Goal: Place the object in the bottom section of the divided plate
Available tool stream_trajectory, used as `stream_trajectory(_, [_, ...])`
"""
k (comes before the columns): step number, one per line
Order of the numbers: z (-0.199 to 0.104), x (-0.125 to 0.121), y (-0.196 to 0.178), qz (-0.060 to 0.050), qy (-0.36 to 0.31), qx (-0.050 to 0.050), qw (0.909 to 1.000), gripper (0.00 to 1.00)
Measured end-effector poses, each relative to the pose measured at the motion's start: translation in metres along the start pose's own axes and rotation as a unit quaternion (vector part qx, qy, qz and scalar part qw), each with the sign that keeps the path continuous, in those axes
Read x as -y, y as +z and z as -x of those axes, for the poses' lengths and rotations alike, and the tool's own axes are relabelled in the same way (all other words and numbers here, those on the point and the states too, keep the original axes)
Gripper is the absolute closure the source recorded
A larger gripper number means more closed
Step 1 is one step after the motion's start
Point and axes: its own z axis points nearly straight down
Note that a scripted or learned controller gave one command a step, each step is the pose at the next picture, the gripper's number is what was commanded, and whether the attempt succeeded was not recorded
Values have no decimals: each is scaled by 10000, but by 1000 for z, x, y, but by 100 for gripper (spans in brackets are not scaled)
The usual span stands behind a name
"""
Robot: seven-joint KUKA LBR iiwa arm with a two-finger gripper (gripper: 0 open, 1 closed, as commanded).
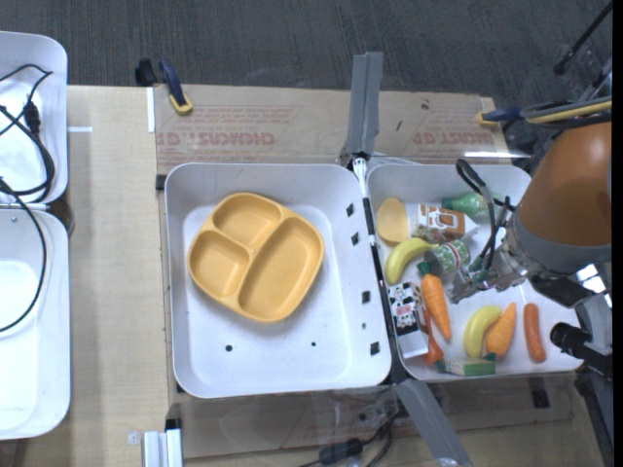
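Two white bins: left bin (195,358), right bin (555,363), touching along a shared edge. One yellow divided plate (255,256) in the left bin, with three sections: two small at the upper left, one large at the lower right.

In the right bin, well apart from the plate: two bananas (409,256) (479,329), three carrots (436,307) (501,327) (532,331), one pale round piece (392,220), one jar with a brown label (438,222), one small can (450,257), one cow-patterned carton (406,309), one green block (477,366).

One gripper (484,278), low over the right bin's middle, just beside the small can; released or clenched, cannot tell.

Underneath, a pale wooden bench (107,261) and a sheet of cardboard (253,129); beyond, dark carpet (292,17). Two blue-and-yellow clamps (175,90) (506,115) at the cardboard's far edge.

Red print on the cardboard, upside down, too unclear to read. Jar label too small to read.
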Motion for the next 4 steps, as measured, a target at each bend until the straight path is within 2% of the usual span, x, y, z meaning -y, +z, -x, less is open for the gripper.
stream_trajectory(1, [-47, -87, 2, 2, -1415, 5, 9899, 100])
stream_trajectory(2, [-110, -61, 2, -10, -371, 1, 9993, 100])
stream_trajectory(3, [-169, -59, 78, -19, -89, 3, 10000, 100])
stream_trajectory(4, [-245, -70, 89, -27, -153, 7, 9999, 100])
